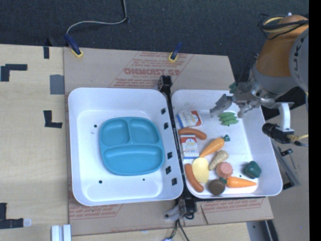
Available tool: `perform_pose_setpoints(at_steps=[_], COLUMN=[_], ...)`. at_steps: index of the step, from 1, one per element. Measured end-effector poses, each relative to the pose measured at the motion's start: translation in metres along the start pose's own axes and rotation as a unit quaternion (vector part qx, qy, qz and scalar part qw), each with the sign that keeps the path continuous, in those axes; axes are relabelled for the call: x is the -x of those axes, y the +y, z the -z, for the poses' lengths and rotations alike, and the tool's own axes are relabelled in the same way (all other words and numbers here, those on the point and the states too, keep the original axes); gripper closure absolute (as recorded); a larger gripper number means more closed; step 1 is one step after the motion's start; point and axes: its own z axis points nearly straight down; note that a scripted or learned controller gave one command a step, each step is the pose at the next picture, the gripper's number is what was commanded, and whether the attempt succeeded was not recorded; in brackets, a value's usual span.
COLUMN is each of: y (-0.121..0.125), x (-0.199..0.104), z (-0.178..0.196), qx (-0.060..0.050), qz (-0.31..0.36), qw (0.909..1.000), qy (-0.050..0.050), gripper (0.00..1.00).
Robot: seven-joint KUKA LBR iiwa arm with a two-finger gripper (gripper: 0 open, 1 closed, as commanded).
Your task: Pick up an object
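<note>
A dark grey carpeted floor (200,14) fills the top of the scene, with a thin white cable (108,21) trailing across it. Below it sits a pale wooden bench (27,149) marked with black tape pieces (12,72). A brown cardboard sheet (145,69) with red lettering lies on the bench, held by two yellow and blue clamps (74,46).

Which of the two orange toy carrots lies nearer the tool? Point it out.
The orange plastic carrot lying slantwise mid-bin, its green tip toward the tool. The other orange carrot lies flat along the right-hand white bin's front edge, farther off.
</note>
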Motion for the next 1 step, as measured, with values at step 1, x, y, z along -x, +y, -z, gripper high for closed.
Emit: perform_pose_setpoints(at_steps=[1], y=[-0.0186], x=[0.0483], z=[-0.1263], qx=[0.001], qz=[-0.001], qw=[1.0], qy=[-0.001], gripper=[0.0])
